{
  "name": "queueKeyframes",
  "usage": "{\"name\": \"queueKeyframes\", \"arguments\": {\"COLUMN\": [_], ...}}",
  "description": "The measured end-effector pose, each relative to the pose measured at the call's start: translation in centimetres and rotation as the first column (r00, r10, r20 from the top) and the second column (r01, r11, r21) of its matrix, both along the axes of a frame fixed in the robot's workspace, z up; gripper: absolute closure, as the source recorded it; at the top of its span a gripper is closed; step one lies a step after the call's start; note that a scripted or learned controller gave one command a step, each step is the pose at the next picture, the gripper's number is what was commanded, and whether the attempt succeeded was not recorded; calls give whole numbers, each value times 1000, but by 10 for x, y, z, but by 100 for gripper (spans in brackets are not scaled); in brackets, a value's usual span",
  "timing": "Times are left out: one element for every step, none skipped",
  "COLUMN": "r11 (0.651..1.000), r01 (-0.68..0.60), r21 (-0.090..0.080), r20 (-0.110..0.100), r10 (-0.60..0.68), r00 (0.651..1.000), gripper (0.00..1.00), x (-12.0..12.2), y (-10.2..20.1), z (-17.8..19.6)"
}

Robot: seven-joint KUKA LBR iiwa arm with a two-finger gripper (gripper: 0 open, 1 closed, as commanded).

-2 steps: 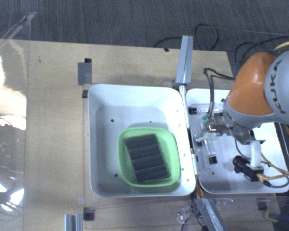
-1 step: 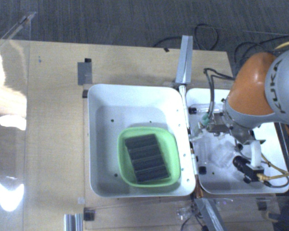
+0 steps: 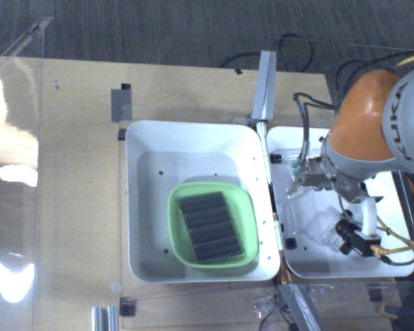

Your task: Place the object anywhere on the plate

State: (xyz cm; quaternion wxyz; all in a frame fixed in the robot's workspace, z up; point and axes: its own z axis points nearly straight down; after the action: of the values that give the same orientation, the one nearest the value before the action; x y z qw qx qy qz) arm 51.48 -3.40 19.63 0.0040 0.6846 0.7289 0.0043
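A light green plate [image 3: 246,207] lies in the left white bin [image 3: 145,185], toward its front right. A dark grey ridged rectangular object [image 3: 208,227] rests flat on the plate, slightly turned, and covers most of its middle. My gripper [image 3: 309,180] hangs over the right bin [image 3: 297,257], to the right of the divider and apart from the plate and the object. The grey wrist and the orange band [image 3: 364,119] above it hide most of the gripper.
A metal bar [image 3: 265,87] stands at the back between the two bins. A faint clear item [image 3: 324,227] lies on the right bin's floor. Black fittings and cables [image 3: 355,238] hang off the arm near the bin's front right.
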Motion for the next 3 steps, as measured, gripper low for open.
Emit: {"name": "queueKeyframes", "arguments": {"r11": [996,990,914], "r01": [-90,-142,-406], "r21": [-3,-1,-1], "r20": [0,-7,-8], "r10": [90,142,406], "r00": [996,990,914], "gripper": [100,100,100], "x": [-26,-27,-26], "y": [-40,6,48], "z": [154,40,-12]}}
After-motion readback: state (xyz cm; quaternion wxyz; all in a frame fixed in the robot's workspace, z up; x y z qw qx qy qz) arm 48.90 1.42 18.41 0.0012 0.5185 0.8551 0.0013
